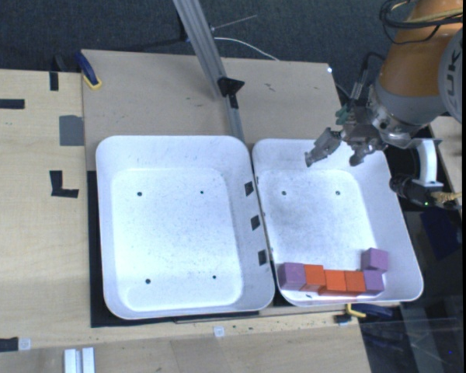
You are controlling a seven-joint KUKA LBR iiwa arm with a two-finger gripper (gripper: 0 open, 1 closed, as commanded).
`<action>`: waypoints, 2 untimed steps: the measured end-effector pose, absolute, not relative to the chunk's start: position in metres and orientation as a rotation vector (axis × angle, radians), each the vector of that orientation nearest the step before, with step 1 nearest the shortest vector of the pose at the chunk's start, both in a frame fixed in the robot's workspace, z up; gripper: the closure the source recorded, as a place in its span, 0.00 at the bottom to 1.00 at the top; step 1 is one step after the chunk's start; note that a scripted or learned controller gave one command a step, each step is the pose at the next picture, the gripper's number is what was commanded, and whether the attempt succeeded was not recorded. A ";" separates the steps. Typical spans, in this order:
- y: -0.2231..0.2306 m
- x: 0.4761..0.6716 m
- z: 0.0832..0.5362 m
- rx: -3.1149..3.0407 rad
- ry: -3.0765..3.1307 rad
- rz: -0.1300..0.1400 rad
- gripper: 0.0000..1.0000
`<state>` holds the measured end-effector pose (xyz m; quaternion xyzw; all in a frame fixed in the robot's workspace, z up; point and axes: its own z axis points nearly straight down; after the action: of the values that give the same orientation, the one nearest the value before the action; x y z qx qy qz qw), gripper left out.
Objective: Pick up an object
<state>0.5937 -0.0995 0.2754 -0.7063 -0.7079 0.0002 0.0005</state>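
Blocks point(334, 278), purple and orange, sit packed along the near edge of the right bin point(396, 208). They look small, light, rigid and flat-sided; the upper purple one at the right end offers freer sides. The pincer point(335, 152) hovers well apart, fingers spread, holding nothing.

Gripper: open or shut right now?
Open. The gripper's two fingers stand spread apart above the right bin's far end, nothing between them.
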 end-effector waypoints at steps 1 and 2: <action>-0.130 0.630 0.270 -2.221 -2.223 0.001 0.00; -0.062 0.635 0.203 -2.209 -2.224 0.006 0.00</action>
<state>0.6350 -0.0619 0.2030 -0.7048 -0.7094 0.0021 0.0037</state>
